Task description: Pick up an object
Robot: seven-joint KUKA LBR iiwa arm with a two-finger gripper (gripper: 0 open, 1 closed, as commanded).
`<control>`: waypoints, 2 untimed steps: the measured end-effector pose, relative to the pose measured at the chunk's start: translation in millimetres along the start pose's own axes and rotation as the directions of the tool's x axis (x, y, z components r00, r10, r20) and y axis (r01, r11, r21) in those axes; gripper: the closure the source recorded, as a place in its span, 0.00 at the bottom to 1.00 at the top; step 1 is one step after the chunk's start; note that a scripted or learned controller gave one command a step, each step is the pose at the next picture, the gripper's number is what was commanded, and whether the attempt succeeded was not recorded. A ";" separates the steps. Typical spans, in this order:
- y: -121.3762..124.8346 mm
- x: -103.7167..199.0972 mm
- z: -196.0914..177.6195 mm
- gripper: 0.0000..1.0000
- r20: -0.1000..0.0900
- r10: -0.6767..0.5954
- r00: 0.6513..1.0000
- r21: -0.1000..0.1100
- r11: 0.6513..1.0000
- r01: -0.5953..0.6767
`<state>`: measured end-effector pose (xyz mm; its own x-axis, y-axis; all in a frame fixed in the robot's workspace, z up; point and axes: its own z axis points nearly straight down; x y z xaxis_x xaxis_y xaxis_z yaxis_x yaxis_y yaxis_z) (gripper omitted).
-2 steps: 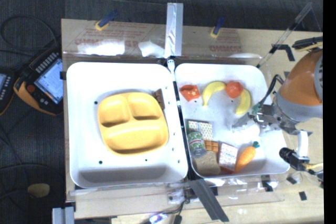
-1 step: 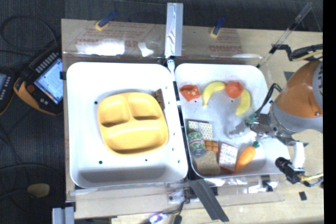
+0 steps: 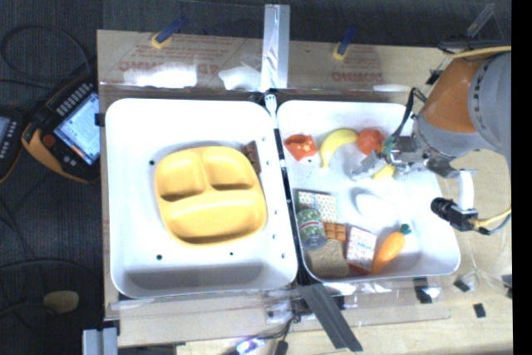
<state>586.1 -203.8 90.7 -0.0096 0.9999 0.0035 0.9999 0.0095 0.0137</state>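
Observation:
The right bin holds several toy foods. A yellow banana lies near its far wall, between a red piece on its left and a red-orange tomato on its right. An orange carrot rests near the front right. A small can and flat printed packets lie at the front left. My gripper reaches in from the right, low in the bin just in front of the tomato and beside the banana's right end. Nothing is visibly held in it.
The left bin carries a yellow divided plate with a small brown item at its far right corner. A handheld controller lies off the bench to the left. Clamps and cables sit along the bench's right edge.

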 end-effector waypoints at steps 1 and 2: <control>-0.6 -3.0 -9.4 1.00 0.007 0.002 1.000 0.000 1.000 -0.002; -0.6 -2.4 -9.2 0.00 0.007 0.001 1.000 0.000 1.000 -0.001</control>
<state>585.4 -206.2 99.9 -0.0085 1.0000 -0.0032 0.9999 0.0085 0.0133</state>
